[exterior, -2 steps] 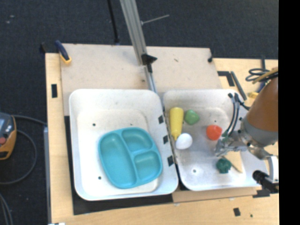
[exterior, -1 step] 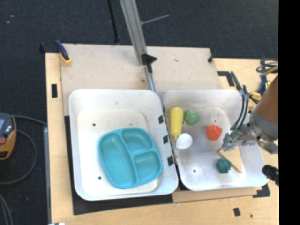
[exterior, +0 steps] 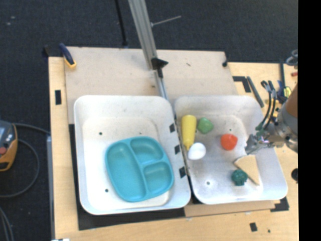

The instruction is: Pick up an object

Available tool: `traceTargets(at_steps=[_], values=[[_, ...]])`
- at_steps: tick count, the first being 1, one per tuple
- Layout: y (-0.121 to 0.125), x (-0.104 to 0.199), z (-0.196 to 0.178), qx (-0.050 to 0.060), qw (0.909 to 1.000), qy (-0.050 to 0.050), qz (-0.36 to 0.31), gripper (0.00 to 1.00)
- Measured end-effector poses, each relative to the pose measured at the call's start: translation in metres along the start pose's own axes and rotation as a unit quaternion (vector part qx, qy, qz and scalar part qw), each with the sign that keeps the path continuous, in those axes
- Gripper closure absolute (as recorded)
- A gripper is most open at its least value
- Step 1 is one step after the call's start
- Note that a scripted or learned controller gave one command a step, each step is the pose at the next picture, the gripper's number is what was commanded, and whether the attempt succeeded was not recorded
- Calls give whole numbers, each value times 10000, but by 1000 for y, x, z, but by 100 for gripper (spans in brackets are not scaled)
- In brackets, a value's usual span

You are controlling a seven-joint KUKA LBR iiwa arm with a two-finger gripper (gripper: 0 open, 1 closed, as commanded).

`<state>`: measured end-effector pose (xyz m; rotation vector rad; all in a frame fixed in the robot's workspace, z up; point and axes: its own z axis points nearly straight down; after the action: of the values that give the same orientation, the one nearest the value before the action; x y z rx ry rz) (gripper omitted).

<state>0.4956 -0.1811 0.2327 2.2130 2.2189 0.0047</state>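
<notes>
Five items in right bin point(exterior: 215, 197), tool point(exterior: 253, 145) beside tan wedge point(exterior: 249, 167), grip state unclear, orange ball point(exterior: 228, 141) near

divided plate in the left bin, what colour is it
Turquoise blue, plain, no pattern. The divided plate shows clearly in the camera view, lying in the left bin.

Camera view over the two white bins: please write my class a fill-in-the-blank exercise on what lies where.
1. The turquoise divided plastic plate lies in the ____ bin.
2. The small white ball touches the lower end of the ____ cylinder.
3. The dark green lump lies beside the tan ____.
4. The gripper hovers near the right bin's ____ edge.

Missing words: left; yellow; wedge; right
</notes>
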Motion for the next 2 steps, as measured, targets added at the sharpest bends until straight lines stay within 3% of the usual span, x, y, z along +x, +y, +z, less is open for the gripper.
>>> traceTargets(at_steps=[2], values=[[15, 92, 10, 31, 10000, 21, -23, 100]])
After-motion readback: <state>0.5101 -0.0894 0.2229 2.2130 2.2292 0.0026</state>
